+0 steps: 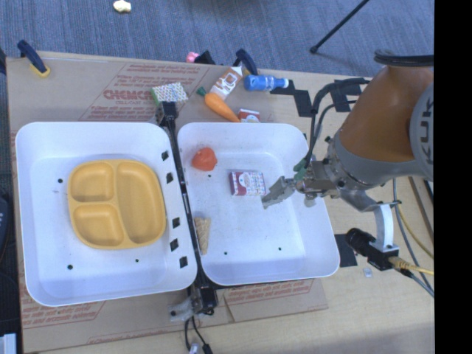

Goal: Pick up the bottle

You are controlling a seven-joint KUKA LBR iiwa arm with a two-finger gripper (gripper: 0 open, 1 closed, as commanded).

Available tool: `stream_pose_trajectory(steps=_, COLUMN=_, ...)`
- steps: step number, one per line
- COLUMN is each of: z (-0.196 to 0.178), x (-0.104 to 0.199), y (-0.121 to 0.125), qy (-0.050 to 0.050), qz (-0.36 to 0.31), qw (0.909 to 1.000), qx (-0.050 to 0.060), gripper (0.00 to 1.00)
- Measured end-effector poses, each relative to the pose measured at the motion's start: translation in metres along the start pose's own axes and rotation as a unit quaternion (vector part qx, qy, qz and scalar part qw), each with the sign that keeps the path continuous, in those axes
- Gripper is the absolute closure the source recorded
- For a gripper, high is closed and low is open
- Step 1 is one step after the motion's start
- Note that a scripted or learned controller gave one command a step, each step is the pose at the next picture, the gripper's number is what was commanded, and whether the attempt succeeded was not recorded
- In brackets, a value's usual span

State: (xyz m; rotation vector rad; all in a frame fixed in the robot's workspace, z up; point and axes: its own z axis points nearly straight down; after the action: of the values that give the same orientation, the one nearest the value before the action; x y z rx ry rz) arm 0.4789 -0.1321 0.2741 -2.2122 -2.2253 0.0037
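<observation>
The blue bottle lies on its side on the cardboard outside the bins, at twelve o'clock from the right bin. The gripper hangs over that bin, just beside the red carton; whether it is wide or narrow, I cannot tell. This looks like the approach step; next it must travel toward twelve o'clock. The cardboard reads "CHEMC…".

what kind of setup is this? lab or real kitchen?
Most likely a robot lab test bench: two white bins clamped on a cardboard-covered bench, toy food such as a plastic carrot, and a tripod leg on grey carpet.
</observation>
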Motion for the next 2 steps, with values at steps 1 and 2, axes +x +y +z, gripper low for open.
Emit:
stream_pose_trajectory(steps=1, z=0.1011, x=-0.0264, y=0.0284, qy=0.001, qz=0.292, qw=0.9565, qx=0.002, gripper=0.0)
stream_pose_trajectory(steps=2, z=0.0914, x=-0.0258, y=0.0284, qy=0.001, qz=0.29, qw=0.957, qx=0.003, gripper=1.0)
